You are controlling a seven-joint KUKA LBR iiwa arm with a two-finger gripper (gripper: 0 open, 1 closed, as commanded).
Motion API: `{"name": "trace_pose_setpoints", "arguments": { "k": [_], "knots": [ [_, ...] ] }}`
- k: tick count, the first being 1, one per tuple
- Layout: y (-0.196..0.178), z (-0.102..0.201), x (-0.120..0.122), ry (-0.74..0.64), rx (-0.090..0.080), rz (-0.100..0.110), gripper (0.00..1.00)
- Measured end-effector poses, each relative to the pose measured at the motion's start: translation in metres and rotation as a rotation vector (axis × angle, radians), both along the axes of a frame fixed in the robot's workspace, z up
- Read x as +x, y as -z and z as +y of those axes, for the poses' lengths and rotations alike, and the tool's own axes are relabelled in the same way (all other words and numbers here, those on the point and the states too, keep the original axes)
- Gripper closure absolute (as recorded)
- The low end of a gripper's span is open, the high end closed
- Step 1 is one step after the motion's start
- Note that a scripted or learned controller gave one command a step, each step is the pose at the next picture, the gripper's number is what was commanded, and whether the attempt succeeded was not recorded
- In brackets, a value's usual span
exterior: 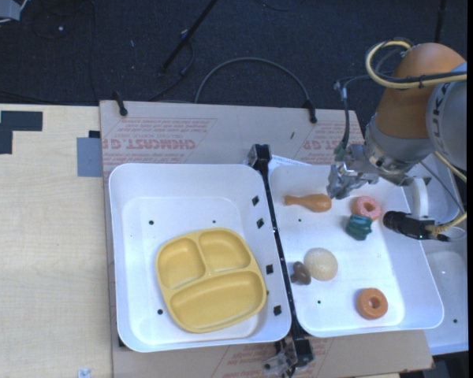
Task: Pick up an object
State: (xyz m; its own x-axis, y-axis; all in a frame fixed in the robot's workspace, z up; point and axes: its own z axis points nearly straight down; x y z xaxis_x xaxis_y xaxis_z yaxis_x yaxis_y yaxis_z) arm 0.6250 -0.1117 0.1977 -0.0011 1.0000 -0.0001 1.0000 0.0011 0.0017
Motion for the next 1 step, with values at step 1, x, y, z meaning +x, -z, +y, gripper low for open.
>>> {"name": "trace_pose_setpoints", "arguments": {
  "k": [1],
  "knots": [
    [-0.0428,-0.0043,0.0012,0.0,0.0,0.0,1.0]
  ]
}}
